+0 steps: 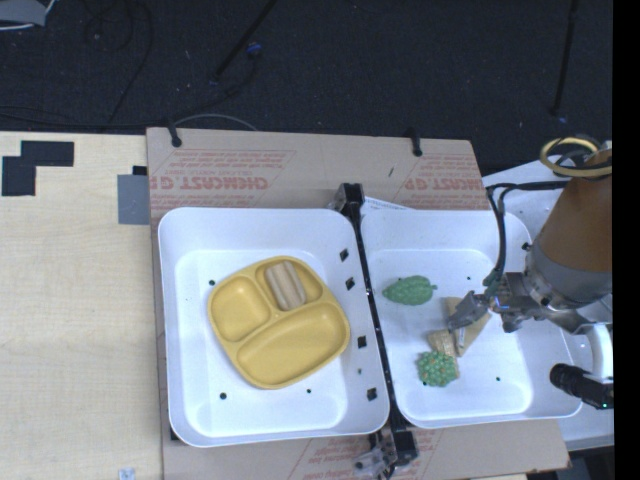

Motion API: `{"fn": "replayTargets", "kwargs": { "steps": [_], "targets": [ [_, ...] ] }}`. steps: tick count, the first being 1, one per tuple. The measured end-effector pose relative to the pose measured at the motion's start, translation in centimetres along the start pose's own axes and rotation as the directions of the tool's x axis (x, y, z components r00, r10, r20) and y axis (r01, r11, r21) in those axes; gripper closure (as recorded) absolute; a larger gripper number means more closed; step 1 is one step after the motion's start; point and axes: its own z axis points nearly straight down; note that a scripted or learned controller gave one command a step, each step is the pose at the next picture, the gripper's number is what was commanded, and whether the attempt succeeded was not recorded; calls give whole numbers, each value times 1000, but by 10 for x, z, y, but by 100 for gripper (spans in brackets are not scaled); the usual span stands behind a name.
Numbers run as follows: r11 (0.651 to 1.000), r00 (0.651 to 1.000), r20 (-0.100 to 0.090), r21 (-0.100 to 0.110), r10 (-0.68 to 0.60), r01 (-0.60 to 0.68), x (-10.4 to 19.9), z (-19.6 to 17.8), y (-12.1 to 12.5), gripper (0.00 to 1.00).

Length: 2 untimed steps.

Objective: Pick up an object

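My end effector (pixel 470 315) sat low in the right bin (pixel 510 398), reached in from the right so the arm (pixel 580 238) stayed clear of the divider (pixel 365 298) between the bins. It was right over the tan wedge (pixel 447 340), probably the pick target since that was the nearest loose piece along my approach line. Whether the fingers were apart or closed, I couldn't tell; they blurred into the wedge's upper end. So no claim of a grip.

Things in the right bin: a green leafy piece (pixel 409 290) up toward the divider, apart from the wedge; a green bumpy clump (pixel 437 368) just below the wedge, touching or nearly so. That crowding mattered, because a sloppy close could have nudged the clump instead of catching the wedge.

The left bin (pixel 190 268) held a yellow divided plate (pixel 290 343), lying flat and turned at an angle, with a tan ridged item (pixel 287 284) in its upper small compartment. All that was well apart from my reach.

Both bins rested on cardboard (pixel 300 173) on the table (pixel 70 318), side by side, so either one was reachable.

Judged stage: at the wedge, grasp not confirmed, lift not yet done.
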Motion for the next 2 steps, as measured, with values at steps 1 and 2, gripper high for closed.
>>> {"fn": "replayTargets", "kwargs": {
  "steps": [1, 2],
  "targets": [
    [1000, 1000, 2, -12, -3, 3, 0, -7, 3, 0],
    [1000, 1000, 0, -9, -3, 3, -1, 57, 3, 0]
  ]
}}
